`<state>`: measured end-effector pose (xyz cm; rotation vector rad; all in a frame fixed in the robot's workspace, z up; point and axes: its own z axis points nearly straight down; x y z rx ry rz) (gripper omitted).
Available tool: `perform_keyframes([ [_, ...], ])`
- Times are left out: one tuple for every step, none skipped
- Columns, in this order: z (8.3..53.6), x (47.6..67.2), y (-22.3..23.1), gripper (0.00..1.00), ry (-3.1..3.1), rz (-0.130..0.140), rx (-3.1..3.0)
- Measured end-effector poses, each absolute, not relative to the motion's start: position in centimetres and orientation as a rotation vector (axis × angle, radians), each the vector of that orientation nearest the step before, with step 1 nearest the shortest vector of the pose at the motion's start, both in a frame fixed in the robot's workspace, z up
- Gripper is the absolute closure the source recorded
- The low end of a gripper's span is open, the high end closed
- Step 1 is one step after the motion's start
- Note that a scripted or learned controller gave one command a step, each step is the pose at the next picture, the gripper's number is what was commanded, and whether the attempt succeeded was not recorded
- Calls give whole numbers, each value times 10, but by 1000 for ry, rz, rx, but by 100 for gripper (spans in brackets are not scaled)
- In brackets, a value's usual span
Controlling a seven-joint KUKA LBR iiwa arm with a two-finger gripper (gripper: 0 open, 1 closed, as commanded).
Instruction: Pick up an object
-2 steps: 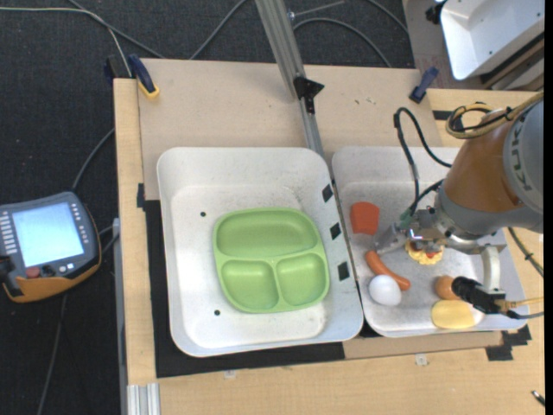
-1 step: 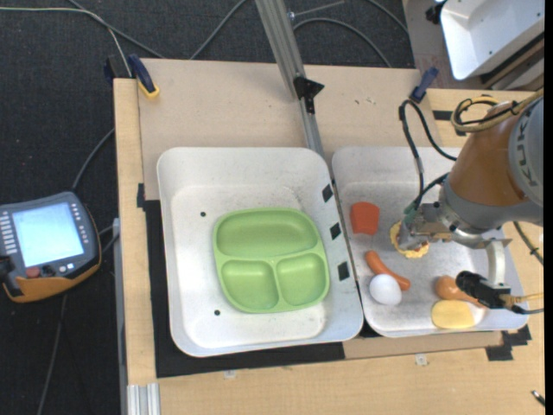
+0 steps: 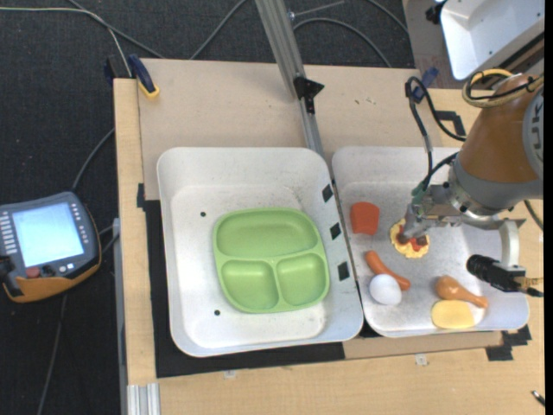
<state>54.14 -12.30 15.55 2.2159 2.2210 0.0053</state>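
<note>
Here, over a bench carrying two white bins, the left bin [image 3: 181, 258] holds a green divided tray [image 3: 270, 258] while my grey, orange-banded arm [image 3: 501, 145] reaches in from the right above the right bin [image 3: 380, 167]. My gripper [image 3: 417, 227] hangs directly over a small yellow-and-red toy [image 3: 411, 245], touching or nearly so; whether I grip it, I cannot tell. Nearby lie an orange cup [image 3: 365, 217], a carrot [image 3: 385, 268], a white egg [image 3: 385, 290], a drumstick [image 3: 460, 291] and a yellow piece [image 3: 454, 316].
</note>
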Motion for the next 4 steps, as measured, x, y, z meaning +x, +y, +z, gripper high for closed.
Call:
perform_keyframes([
  [209,543,-123,100,2220,6,2215],
  [206,546,-63,100,2231,3,2216],
  [215,548,-15,100,2229,5,2214],
  [226,554,43,100,2228,4,2214],
])
